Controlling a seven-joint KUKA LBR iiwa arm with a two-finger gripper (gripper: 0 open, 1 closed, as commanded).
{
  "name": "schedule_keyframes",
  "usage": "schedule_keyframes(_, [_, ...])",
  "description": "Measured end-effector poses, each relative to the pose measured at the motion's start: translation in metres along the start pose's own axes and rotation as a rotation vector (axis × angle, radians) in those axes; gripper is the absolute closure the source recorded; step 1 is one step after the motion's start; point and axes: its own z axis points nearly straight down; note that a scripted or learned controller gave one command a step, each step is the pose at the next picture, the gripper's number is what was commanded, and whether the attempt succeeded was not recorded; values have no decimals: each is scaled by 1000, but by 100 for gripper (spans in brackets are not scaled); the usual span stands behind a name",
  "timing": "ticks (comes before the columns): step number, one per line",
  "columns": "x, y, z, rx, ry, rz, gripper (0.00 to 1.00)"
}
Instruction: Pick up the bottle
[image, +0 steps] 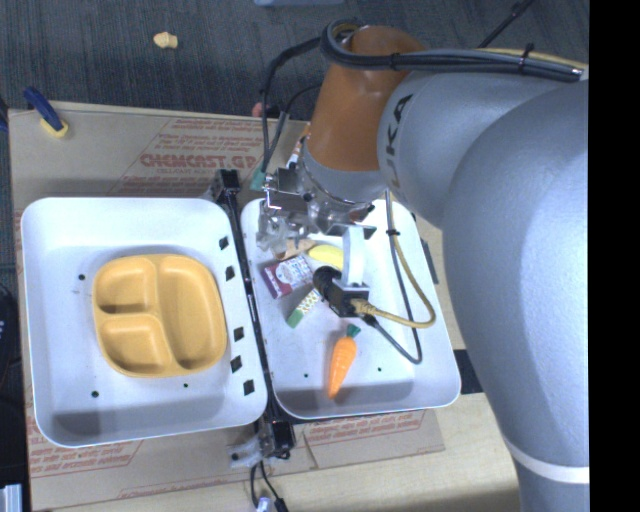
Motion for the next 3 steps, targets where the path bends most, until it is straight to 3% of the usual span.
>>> schedule_keyframes(1, [-72, -68, 65, 3, -2, 56, 100])
schedule_keyframes(2, [-68, -96, 69, 4, 0, 215, 100])
schedule_keyframes(3, [-16, -103, 60, 1, -1, 270, 100])
